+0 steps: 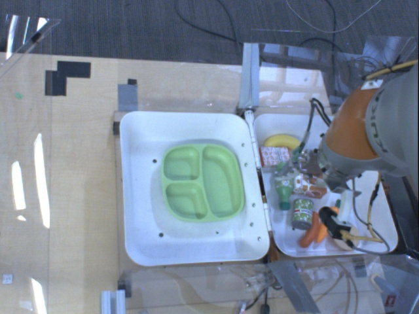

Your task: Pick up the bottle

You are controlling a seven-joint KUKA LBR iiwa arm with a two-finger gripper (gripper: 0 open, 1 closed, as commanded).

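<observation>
Bottle [284, 190] lies in the right bin [391, 222] beside the gripper [305, 169], whose grip I cannot tell.

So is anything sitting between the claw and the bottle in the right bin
Nothing clearly does. The claw sits low in the right bin, right beside the green bottle, among crowding items: a red-and-white packet just above the bottle and a green can to its lower right. None lies between them.

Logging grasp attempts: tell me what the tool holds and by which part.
Cannot be told. The tool sits low in the right bin beside the bottle, with the arm blocking any contact.
</observation>
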